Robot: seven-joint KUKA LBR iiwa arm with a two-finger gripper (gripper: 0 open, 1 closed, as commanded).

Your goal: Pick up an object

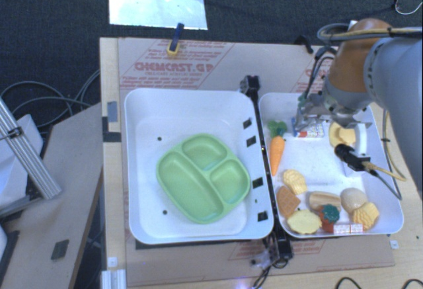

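My gripper hangs low over the far part of the right bin, with the grey arm coming in from the right. Just to its left lie a small green toy vegetable and an orange carrot. Something small, red and white, shows right beneath the gripper; whether anything is held is unclear. A pale yellow piece lies to its right, partly behind the arm. Several toy foods crowd the near end: a ridged yellow chip, a brown waffle and a beige bun.
The left bin holds a light green divided plate. A black clamp strip runs between the two bins. Cardboard sheets lie under and behind the bins, and a yellow-and-blue tool rests at the back.
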